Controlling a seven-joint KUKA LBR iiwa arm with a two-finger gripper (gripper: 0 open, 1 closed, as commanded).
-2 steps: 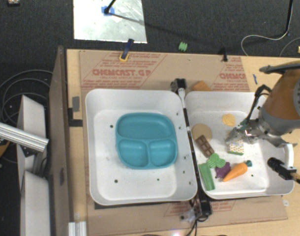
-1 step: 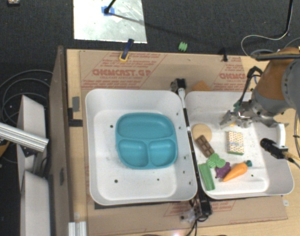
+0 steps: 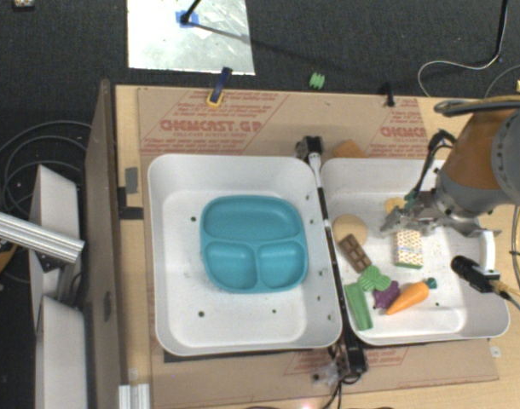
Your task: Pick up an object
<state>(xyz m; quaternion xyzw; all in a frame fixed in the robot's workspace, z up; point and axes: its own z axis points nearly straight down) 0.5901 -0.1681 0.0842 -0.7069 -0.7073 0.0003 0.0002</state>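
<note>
My gripper [image 3: 403, 221] hangs low over the right bin [image 3: 482, 318], near its middle. Just below it lies a small pale box with a dotted pattern [image 3: 408, 249], close to the gripper but not visibly held. A yellow piece [image 3: 394, 204] peeks out just left of the gripper. Toward the bin's front lie an orange carrot [image 3: 410, 296], a purple toy [image 3: 385, 295] and green pieces [image 3: 361, 295]. A brown chocolate bar [image 3: 355, 251] and a tan round piece [image 3: 349, 226] sit by the left wall.
The left bin [image 3: 170, 313] holds a teal divided plate [image 3: 253, 242]. A ridge between the bins [image 3: 326, 237] separates them. The arm [image 3: 486, 164] comes in over the right bin's far right side.
</note>
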